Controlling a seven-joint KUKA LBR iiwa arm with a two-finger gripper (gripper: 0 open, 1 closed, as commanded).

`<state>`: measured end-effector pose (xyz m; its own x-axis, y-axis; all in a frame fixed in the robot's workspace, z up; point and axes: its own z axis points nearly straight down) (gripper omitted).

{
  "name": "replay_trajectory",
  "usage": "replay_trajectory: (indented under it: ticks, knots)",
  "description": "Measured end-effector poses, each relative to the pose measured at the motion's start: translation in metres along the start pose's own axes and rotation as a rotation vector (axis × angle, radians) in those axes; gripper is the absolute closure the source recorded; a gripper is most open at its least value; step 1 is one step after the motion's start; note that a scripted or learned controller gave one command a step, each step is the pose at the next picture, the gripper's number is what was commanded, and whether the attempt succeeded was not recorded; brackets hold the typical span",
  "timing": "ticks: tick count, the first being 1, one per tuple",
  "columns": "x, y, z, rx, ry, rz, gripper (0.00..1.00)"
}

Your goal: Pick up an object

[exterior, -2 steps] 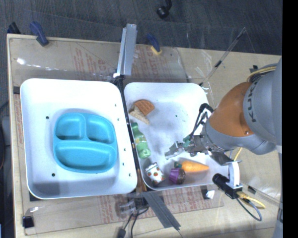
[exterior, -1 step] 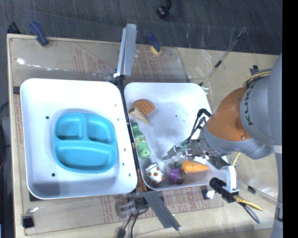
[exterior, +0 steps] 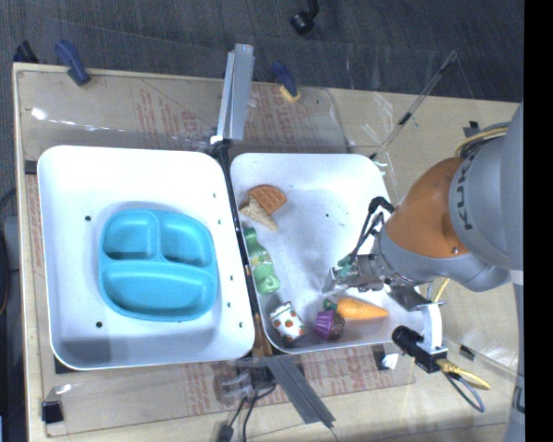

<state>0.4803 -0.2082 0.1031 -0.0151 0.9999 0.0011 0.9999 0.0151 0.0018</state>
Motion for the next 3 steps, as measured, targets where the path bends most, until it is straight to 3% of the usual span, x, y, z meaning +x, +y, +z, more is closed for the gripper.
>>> replay_trajectory:
  ticks: [1,2,3]
  knots:
    - [-0.0001,0.0000,0.0000,0.000,0.000,0.000,0.00]
    - [0.0003,0.0016,-0.0100,-0.001,0.000,-0.004,1.00]
    - [0.0004,0.0016,-0.0100,-0.001,0.000,-0.004,0.00]
